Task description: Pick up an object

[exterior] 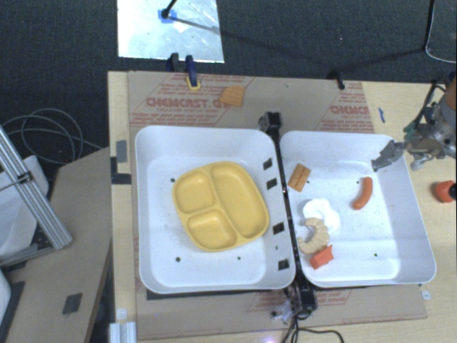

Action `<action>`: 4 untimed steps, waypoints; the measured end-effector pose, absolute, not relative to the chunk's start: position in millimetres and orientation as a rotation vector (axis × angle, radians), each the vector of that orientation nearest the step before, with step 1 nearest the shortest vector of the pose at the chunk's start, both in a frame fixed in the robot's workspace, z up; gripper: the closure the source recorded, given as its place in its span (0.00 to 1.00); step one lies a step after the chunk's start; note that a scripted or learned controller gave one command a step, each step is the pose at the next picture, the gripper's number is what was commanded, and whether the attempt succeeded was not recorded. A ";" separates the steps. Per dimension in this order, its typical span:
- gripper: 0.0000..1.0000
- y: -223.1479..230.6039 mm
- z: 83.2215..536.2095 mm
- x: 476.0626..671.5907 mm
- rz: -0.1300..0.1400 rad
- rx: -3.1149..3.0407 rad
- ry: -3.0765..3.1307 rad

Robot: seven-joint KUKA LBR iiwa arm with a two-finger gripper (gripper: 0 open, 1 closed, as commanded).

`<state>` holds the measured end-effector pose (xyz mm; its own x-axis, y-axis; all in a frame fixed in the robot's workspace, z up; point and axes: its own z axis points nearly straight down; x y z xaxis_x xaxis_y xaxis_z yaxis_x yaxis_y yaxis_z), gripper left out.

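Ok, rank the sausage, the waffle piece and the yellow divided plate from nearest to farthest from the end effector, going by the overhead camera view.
Measured from the end effector at the right bin's far right corner:
1. Sausage, just below and left of it in the right bin.
2. Waffle piece, by the right bin's left wall.
3. Yellow divided plate, in the middle of the left bin.
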<state>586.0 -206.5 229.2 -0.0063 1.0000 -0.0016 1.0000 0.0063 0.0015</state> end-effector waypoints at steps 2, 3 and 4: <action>0.00 -205.9 163.6 590.5 -0.001 2.218 2.225; 0.00 -205.2 80.1 602.3 -0.003 2.218 2.230; 1.00 -206.2 96.0 604.8 0.004 2.211 2.225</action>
<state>604.8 -206.2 96.0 -0.0065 1.0000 -0.0016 1.0000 0.0065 0.0051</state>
